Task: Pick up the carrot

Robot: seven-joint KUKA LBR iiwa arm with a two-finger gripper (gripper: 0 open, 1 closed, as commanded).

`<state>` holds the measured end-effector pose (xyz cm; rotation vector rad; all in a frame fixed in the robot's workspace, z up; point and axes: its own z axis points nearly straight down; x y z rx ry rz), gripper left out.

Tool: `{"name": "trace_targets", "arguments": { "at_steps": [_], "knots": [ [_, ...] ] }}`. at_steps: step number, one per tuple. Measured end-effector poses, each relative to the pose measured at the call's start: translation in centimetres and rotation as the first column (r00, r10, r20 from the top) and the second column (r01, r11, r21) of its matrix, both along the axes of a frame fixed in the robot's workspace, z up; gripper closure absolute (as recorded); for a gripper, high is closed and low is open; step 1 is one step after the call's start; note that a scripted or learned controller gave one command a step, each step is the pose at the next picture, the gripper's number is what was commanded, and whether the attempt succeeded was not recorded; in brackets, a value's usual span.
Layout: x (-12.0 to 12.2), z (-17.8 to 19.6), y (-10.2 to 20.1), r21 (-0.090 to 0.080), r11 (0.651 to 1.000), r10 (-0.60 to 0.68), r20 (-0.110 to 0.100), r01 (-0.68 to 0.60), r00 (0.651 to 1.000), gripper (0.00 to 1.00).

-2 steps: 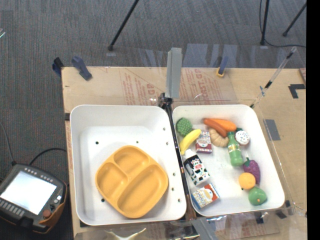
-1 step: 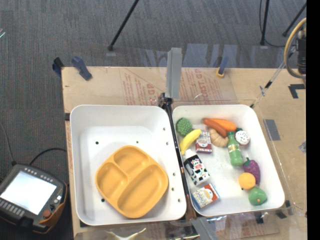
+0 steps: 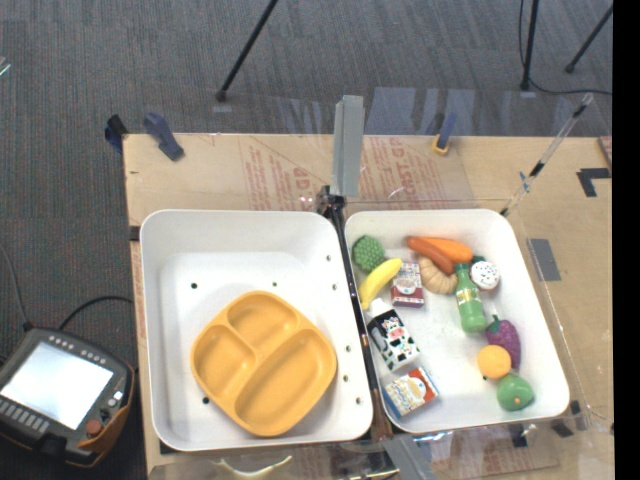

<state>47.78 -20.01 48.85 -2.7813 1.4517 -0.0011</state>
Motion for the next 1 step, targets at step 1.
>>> {"name": "trace_targets", "arguments": {
  "at_steps": [1],
  "knots": [
    [0.0, -7.84, -0.33, 0.007, 0.985, 0.17, -0.009, -0.17, 0.985, 1.0]
  ]
}}
